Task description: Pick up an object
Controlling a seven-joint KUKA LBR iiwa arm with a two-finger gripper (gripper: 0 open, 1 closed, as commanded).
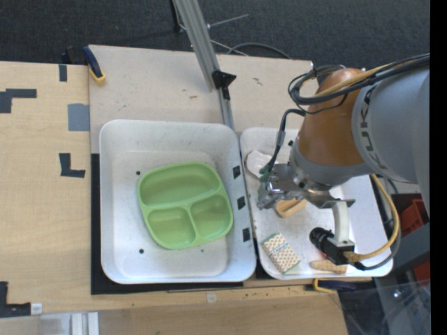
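Two white bins on tabletop: left bin [112, 187] holding green tray [184, 204]; end effector [269, 190] low in right bin [363, 215] beside tan block [290, 206]; grip state indeterminable.

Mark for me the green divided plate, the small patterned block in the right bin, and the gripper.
green divided plate [185, 204]: camera view, on the ridge between its compartments.
small patterned block [281, 252]: camera view, middle of its top face.
gripper [269, 195]: camera view, at its metal tip over the right bin.
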